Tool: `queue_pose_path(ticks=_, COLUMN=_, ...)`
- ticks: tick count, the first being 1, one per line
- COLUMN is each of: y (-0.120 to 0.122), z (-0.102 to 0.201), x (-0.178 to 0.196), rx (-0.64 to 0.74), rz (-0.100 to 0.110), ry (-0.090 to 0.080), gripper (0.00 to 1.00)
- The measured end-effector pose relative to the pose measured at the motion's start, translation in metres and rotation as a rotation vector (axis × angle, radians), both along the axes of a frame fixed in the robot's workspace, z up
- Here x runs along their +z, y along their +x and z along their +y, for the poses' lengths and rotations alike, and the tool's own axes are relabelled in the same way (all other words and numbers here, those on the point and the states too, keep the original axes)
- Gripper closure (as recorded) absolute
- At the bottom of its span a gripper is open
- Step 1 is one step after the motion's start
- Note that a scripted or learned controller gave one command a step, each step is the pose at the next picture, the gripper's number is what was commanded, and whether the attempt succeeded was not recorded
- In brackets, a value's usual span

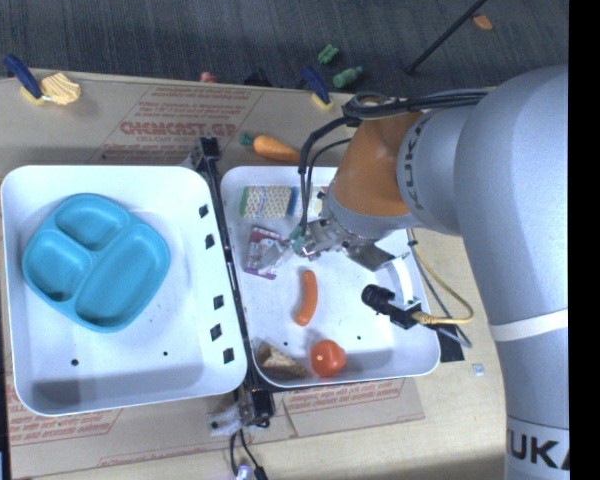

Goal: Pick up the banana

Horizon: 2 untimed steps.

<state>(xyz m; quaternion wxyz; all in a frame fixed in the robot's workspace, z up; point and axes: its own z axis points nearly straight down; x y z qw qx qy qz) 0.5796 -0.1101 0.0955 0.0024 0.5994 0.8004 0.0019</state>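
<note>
cam: above left bin (180, 338), right bin (270, 313) | faces down — aslant | range: near, probably

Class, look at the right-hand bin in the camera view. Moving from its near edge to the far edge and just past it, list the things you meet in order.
red tomato → orange sausage-shaped piece → green-and-white packet → carrot, on the bench beyond the bin

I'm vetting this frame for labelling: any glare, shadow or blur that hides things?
Camera view: light is soft and even, with no glare on the left bin or right bin. Camera view: a faint shadow darkens the left bin's near corner; the gripper looks slightly soft, the red tomato crisp.
</note>
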Motion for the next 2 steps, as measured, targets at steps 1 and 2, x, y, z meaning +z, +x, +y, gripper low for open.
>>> queue_pose_path(ticks=1, y=-0.006, z=0.01, x=0.0, rx=0.48, rz=-0.002, ry=-0.005, gripper=0.0)
queue_pose_path(ticks=2, y=-0.025, z=0.009, x=0.0, rx=0.786, rz=0.001, ry=-0.004, gripper=0.0)
